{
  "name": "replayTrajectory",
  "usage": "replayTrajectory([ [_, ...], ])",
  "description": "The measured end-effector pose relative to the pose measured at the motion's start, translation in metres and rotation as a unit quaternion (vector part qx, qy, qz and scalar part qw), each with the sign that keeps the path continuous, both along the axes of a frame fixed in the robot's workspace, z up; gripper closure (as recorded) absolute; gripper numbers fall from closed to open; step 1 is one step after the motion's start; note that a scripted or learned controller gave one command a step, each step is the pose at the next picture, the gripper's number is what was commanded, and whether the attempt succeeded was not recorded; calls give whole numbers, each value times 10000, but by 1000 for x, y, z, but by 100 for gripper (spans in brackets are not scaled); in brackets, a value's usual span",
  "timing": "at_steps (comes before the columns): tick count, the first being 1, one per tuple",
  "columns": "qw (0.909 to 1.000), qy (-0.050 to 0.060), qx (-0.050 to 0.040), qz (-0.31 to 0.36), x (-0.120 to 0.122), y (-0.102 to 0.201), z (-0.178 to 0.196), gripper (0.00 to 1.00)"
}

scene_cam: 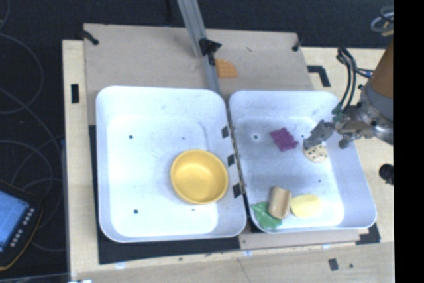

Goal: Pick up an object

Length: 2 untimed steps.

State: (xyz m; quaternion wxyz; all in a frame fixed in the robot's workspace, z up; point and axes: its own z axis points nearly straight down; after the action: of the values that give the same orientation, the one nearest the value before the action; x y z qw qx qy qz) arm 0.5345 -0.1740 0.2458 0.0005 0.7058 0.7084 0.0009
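At the right of the frame, the grey metal gripper hung over the right bin, its two fingers spread apart with nothing between them. Just below its left finger lay a pale round spotted piece. A flat purple scrap sat left of it. Near the bin's lower edge lay a tan cylinder, a smooth yellow lump and a green scrap. The left bin held a glossy yellow bowl. No writing was legible.
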Motion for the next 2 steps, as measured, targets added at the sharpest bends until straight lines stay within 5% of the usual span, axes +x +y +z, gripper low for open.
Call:
replayTrajectory([
  [1, 10000, -2, 2, -5, 0, 0, 0, 0],
  [2, 10000, 33, -11, -25, -7, -9, -57, 0],
])
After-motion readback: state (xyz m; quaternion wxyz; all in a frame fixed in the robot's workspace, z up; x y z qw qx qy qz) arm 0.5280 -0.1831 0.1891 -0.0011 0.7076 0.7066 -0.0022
